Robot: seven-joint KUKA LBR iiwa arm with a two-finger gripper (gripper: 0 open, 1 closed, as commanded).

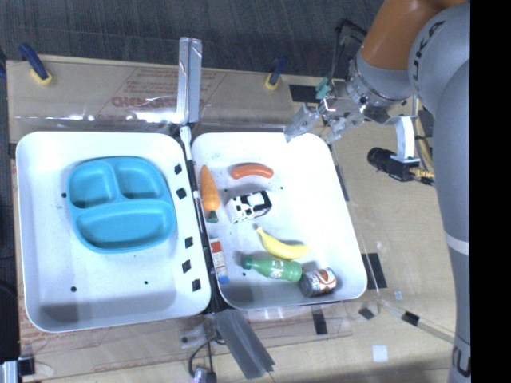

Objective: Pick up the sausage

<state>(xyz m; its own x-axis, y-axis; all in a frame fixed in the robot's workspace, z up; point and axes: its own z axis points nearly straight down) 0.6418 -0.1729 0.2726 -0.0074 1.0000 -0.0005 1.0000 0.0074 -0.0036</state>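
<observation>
The sausage (pixel 251 171), reddish-orange and short, lies near the back of the right bin (pixel 345 230). My gripper (pixel 314 124) hangs above that bin's back right corner, to the right of the sausage and apart from it. Its two fingers stand spread, with nothing between them. The grey arm with its orange band rises to the upper right.
In the right bin lie a carrot (pixel 208 191), a black-and-white toy (pixel 251 205), a banana (pixel 281 246), a green bottle (pixel 273 268), a can (pixel 319 282) and a marker (pixel 217 261). The left bin (pixel 32 238) holds a blue divided plate (pixel 121 202).
</observation>
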